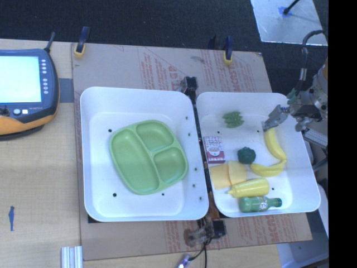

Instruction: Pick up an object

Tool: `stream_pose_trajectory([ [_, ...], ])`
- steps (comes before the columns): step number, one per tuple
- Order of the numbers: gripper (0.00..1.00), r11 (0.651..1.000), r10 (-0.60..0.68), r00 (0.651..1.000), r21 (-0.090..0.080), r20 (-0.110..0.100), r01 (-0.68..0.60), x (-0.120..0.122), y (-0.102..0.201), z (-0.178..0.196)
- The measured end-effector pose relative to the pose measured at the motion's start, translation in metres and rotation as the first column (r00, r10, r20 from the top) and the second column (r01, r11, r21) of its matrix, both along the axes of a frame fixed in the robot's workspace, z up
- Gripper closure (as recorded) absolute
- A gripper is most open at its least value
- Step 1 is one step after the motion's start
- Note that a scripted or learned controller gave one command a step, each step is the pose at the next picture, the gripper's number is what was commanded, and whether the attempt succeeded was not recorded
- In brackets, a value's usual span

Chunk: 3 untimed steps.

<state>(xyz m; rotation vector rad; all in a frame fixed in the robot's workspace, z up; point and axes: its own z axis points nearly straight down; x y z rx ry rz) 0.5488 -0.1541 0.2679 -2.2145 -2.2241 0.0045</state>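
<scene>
over right bin's edge (312, 166), gripper (285, 115)

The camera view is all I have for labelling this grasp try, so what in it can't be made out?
- Gripper, camera view: small and blurred at the right bin's far edge; whether it is open or shut is unclear.
- Arm: cut off by the right edge.
- Small carton: print too small to read.
- Green bottle: label too small to read.
</scene>
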Motion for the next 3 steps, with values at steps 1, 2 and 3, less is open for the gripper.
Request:
stream_pose_trajectory([
  [1,0.0,1.0,0.001,1.0,0.0,-0.003,-0.001,0.001,0.012,-0.139],
  [2,0.0,1.0,0.0,1.0,-0.001,0.001,0.0,-0.023,0.028,-0.176],
  [3,0.0,1.0,0.0,1.0,-0.001,0.002,0.0,0.054,0.054,-0.176],
])
